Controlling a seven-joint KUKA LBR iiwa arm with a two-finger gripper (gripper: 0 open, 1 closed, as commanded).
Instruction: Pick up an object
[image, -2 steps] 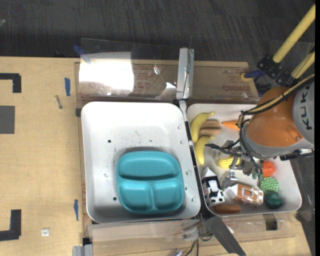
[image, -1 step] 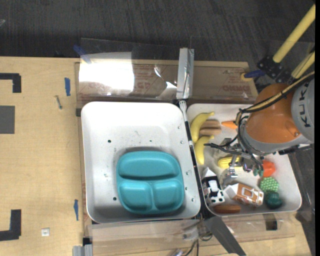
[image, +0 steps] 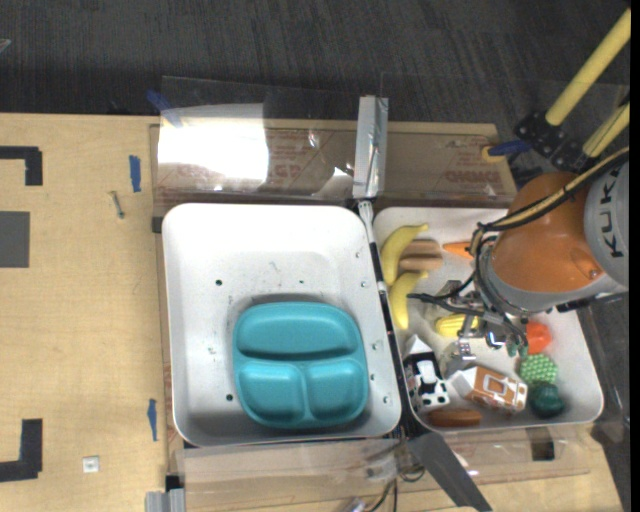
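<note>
Beneath the claw (image: 468, 345), in the right-hand shallow white plastic bin (image: 590, 385), lies a jumble of small toys, any of which could serve as the object to pick up. Closest, just to the claw's left, are two curved yellow plastic bananas (image: 402, 262), stacked along the bin's left wall. Just below the claw sits a small orange-and-white boxy toy (image: 497, 390), with a black-and-white die-like block (image: 428, 385) to its left. Down and to the right of the claw rest a green knobbly ball (image: 541, 368) and a dark green rounded piece (image: 547, 401).

Everything is crowded together, probably tipped in loose, so I judge a clean grasp will be hard. Cables and the grey-and-orange wrist (image: 545, 250) mask the claw; whether it is spread or closed, I cannot tell, and nothing shows gripped.

Well left of the claw, the other white bin (image: 200, 250) holds a teal divided plastic tray (image: 298, 362). Both bins rest on the tan wooden surface (image: 75, 300).
</note>
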